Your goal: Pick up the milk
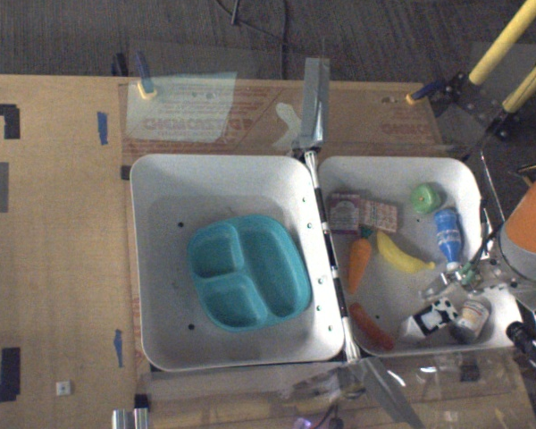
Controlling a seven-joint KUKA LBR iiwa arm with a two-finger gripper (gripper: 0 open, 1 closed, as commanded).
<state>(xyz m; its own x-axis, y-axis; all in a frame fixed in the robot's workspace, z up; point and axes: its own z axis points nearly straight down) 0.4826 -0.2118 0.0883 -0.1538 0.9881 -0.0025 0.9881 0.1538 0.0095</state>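
The end effector hangs low in the right bin, just beside the milk — whether it is wide or narrow I cannot tell from here. The milk, a small cow-patterned carton, lies on its side near the bin's front right corner, touching a grey can. It looks light and stiff, likely a toy (smooth, maybe slippery). Its long axis seems to run left-right, slightly tilted; I would grip across the narrow flat sides.
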